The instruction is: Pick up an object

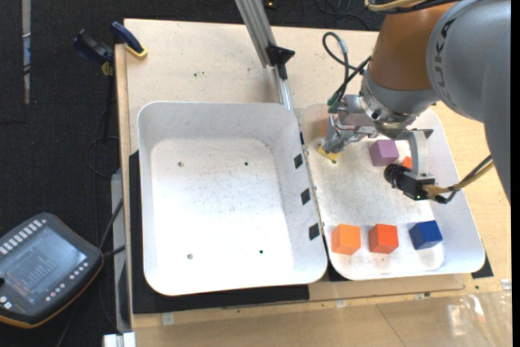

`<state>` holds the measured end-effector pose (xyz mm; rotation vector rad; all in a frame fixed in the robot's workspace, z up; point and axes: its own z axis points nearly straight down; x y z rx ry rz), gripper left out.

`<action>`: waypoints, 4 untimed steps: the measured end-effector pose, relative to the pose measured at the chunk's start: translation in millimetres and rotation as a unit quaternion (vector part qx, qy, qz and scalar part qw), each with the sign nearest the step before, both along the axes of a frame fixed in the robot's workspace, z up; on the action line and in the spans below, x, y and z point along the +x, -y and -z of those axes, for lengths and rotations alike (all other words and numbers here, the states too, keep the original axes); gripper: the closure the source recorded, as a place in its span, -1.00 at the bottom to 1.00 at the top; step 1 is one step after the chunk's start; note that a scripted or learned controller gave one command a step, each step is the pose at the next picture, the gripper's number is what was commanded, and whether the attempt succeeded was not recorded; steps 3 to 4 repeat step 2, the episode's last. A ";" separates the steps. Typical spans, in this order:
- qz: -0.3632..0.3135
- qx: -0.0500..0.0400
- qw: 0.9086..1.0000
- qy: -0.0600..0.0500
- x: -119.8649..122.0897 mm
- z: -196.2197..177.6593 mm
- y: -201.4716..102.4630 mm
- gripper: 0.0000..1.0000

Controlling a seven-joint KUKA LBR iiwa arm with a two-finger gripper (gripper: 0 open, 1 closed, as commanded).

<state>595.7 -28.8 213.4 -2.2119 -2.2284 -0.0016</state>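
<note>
Right now your gripper (335,144) sits low at the right bin's (459,256) far-left corner; can't tell how the tool is set. Nearest pick is the purple cube (383,151), just beside it toward the arm's side, so shift that way; orange cube (346,239), red-orange cube (383,238) and blue cube (425,235) line the near edge

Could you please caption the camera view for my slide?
Grey KUKA arm's gripper low in the right white bin, near a purple cube.
</note>
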 end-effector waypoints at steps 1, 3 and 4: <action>0.000 0.000 1.000 -0.001 -19.5 -4.2 -48.4 1.00; -0.001 0.000 1.000 0.000 -22.6 -0.3 -103.5 1.00; -0.001 0.000 1.000 0.000 -22.6 -0.3 -103.5 1.00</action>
